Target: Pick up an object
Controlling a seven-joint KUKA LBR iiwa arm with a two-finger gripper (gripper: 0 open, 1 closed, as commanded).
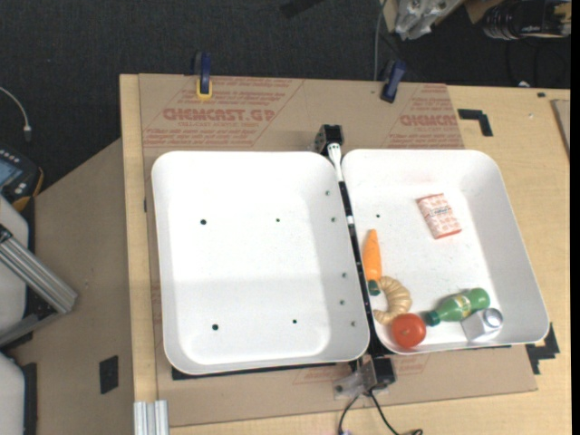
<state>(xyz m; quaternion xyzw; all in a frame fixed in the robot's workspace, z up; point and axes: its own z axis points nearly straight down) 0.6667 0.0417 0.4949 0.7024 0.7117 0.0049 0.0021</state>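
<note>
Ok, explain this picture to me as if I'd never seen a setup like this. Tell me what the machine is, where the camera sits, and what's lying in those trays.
One camera is fixed above a bench, looking down at a slant. The metal parts at the top edge belong to the robot arm's gripper, its two-fingered hand; it hangs well above the bench, and nothing can be seen between its fingers.

On a cardboard sheet sit two shallow white trays. The left bin shows just a few dark dots on its floor. The right bin holds the things to pick up: a small red-printed packet, an orange carrot, a tan curved piece, a red tomato, a green bottle and a small silver can.
</note>
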